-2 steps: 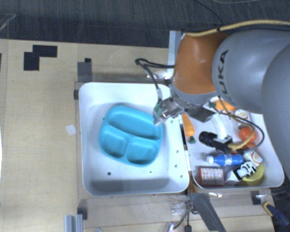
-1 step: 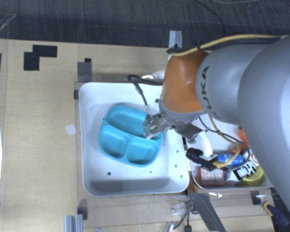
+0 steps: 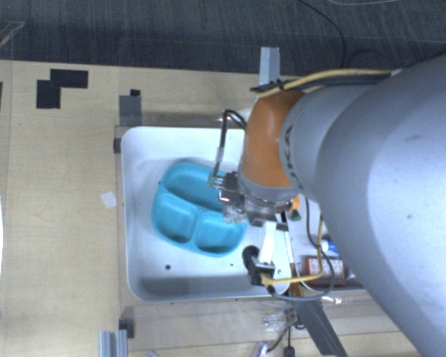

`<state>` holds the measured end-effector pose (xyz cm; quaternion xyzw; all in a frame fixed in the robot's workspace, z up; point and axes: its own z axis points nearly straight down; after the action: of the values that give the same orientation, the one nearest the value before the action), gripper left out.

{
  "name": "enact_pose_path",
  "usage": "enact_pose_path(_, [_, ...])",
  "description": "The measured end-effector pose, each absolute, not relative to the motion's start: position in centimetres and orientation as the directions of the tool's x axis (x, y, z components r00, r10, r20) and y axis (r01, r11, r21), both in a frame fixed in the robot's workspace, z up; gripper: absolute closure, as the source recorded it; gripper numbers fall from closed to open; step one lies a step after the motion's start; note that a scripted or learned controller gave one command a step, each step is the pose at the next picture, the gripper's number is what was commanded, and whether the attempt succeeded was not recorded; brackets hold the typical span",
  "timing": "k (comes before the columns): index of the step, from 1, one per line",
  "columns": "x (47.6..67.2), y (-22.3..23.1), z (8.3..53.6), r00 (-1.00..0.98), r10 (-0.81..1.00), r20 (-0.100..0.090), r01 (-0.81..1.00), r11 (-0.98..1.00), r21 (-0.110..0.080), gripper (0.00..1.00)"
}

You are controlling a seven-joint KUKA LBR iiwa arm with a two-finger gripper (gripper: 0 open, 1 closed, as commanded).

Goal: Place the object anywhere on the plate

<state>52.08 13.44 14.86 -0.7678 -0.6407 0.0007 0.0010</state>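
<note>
blue plate [image 3: 180, 213] | just beside gripper [image 3: 245, 213], perhaps touching | grip: cannot tell

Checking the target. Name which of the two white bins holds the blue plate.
The bin on the view's left holds the blue plate, lying flat on its floor. The other bin sits mostly under the grey arm.

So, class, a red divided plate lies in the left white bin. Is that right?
No: the camera view shows the divided plate is blue, not red. A blue divided plate lies in the left white bin.
</note>
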Motion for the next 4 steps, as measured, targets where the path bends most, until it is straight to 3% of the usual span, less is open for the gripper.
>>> enact_pose_path(1, [55.1, 17.0, 9.5, 0.093, 0.996, 0.004, 0.996, -0.093, 0.012, 1.0])
enact_pose_path(2, [53.4, 9.1, 18.4, 0.177, 0.984, 0.0, 0.984, -0.177, 0.001, 1.0])
enact_pose_path(3, [58.2, 15.0, 18.6, 0.037, 0.999, -0.001, 0.999, -0.037, -0.001, 1.0])
enact_pose_path(4, [52.4, 22.6, 11.1, 0.185, 0.983, -0.002, 0.983, -0.185, -0.002, 1.0])
